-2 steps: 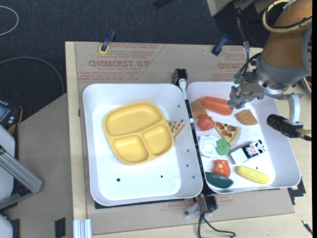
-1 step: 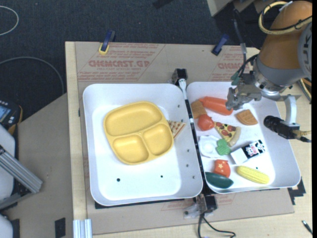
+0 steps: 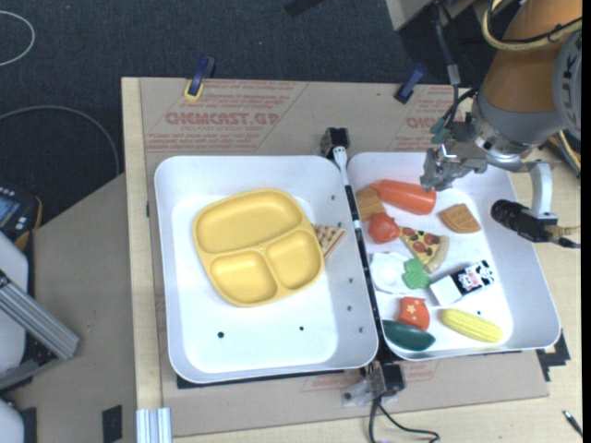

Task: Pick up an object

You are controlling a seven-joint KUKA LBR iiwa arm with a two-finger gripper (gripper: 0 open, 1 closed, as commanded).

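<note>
White plastic makes up both shallow bins on the bench. In the camera view, the left bin [image 3: 185,335] holds a yellow three-compartment plastic tray [image 3: 257,245] lying flat slightly left of and beyond its middle, and a small tan waffle-patterned toy wedge [image 3: 329,238] just beside the tray's right edge, against the bin's right wall.

The right bin [image 3: 526,289] carries a cluster of toy foods. An orange-red carrot-shaped toy [image 3: 404,196] lies at the far side, its long axis running left to right, the thicker end toward the right. Near it sit a brown bread-like piece [image 3: 459,218], a red rounded toy [image 3: 383,228], a pizza slice toy [image 3: 423,244], a green broccoli-like toy [image 3: 416,273], a white-and-black carton [image 3: 461,282], a yellow corn cob [image 3: 472,325] lying slantwise at the near right, a red-orange toy [image 3: 414,312] and a dark green vegetable toy [image 3: 409,338] at the near edge.

Reaching in from the right, the grey gripper [image 3: 441,175] hangs at the carrot's right end, apparently touching it; whether it is parted or clamped cannot be told.
</note>
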